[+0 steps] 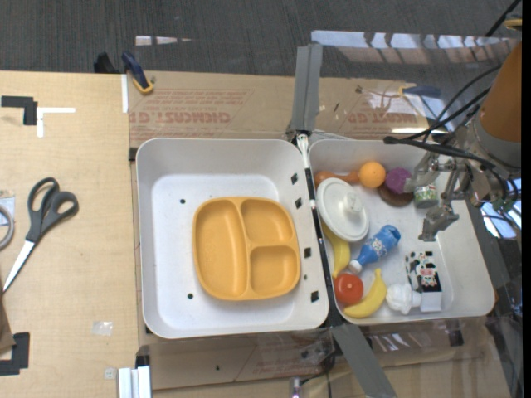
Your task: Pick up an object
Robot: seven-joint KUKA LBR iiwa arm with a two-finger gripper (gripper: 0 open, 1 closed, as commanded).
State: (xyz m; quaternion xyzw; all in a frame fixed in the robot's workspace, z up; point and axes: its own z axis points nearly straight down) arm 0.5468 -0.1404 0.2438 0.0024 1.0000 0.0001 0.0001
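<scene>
My gripper [436, 207] hangs over the right side of the right bin [479, 265], below the grey arm with its orange band. A small green-and-white item [426, 195] sits right against it; I cannot tell whether it is held. In that bin lie an orange ball [372, 174], a purple object [399, 180], a white round lid [342, 208], a blue bottle [377, 246], a red ball [349, 288], a banana [368, 302] and a black-and-white box [423, 271]. These lie left of and below the gripper.
The left bin [158, 222] holds a yellow divided plate [246, 247]. Scissors [40, 215] lie on the wooden bench at far left. A blue clamp [137, 72] sits at the back. Cables run by the arm at the upper right.
</scene>
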